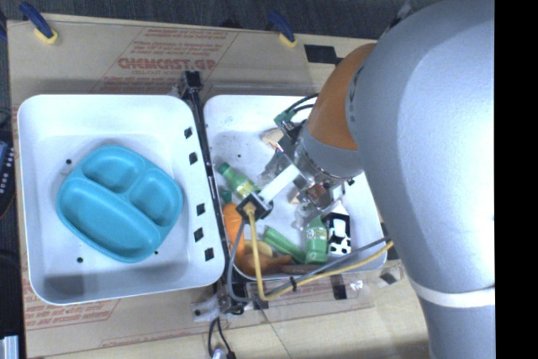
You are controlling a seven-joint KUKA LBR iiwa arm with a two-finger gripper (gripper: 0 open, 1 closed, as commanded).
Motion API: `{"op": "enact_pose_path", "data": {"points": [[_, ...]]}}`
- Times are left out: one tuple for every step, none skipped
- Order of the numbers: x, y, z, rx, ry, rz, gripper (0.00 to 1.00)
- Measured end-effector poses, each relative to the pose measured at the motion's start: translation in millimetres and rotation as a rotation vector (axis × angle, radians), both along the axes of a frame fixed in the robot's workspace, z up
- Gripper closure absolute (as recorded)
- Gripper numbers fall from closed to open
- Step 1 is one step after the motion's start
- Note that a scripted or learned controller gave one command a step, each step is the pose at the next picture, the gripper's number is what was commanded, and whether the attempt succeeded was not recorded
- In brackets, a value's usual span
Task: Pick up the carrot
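Note:
The carrot (232, 224) is an orange shape lying against the left wall of the right bin (244, 118), near its front. The robot's bracket and yellow cable cross over it and hide part of it. My gripper (316, 196) hangs low over the middle of the right bin, to the right of the carrot and apart from it, above a pile of small items. The grey arm with its orange band covers the bin's right side.
A green bottle (235, 179) lies just behind the carrot. Green pieces (313, 245) and a black-and-white toy (339, 236) sit under and in front of the gripper. The left bin (50, 122) holds a blue divided plate (119, 203).

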State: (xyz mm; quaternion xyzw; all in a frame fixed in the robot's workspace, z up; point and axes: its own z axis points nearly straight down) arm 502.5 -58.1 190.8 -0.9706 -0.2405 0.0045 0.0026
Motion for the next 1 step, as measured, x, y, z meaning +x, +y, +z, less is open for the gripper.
{"op": "enact_pose_path", "data": {"points": [[-5.2,43.0,-0.1,-0.001,-0.001,-0.198,0.0]]}}
